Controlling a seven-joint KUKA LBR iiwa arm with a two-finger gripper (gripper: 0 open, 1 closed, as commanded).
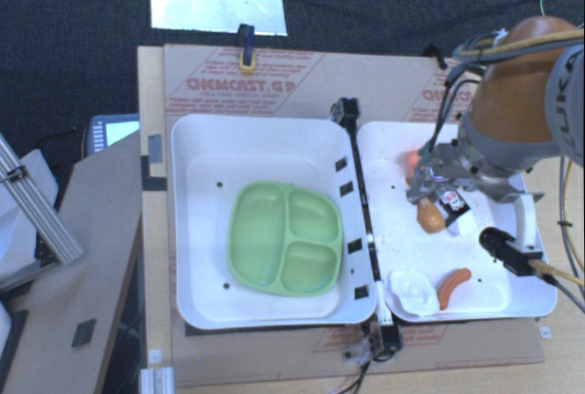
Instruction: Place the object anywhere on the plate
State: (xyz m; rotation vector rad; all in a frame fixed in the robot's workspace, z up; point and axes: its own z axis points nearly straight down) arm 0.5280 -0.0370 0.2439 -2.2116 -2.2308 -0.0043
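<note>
The end effector [426, 193] hangs low in the right bin [388, 154], just above an orange-brown object [430, 216]; I cannot tell its state. The green plate [283, 239] lies well to its left in the other bin [196, 200], awaiting delivery.

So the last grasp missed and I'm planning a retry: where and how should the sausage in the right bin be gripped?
Probably across the middle of the sausage, coming straight down from above. It lies flat and slanted on the right bin floor, long and narrow, so closing across its short width should fit. The white object lies just beside its lower end; stay clear.
</note>
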